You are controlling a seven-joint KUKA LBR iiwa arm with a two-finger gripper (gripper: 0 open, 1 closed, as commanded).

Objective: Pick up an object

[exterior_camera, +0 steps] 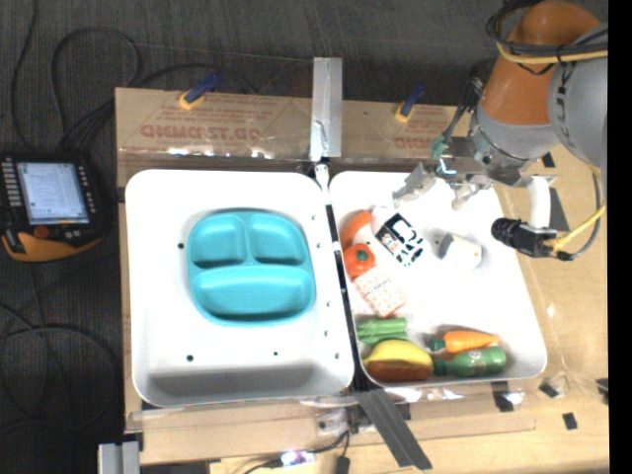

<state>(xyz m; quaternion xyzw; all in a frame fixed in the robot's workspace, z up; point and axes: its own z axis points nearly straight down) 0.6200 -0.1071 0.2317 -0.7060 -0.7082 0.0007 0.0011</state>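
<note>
I see toy food in the right bin, orange piece and tomato against its left wall, white black-printed carton mid-bin, carrot, green vegetables, yellow-brown piece along the near edge.

One fixed overhead camera (slanted) looks down on both bins.
</note>
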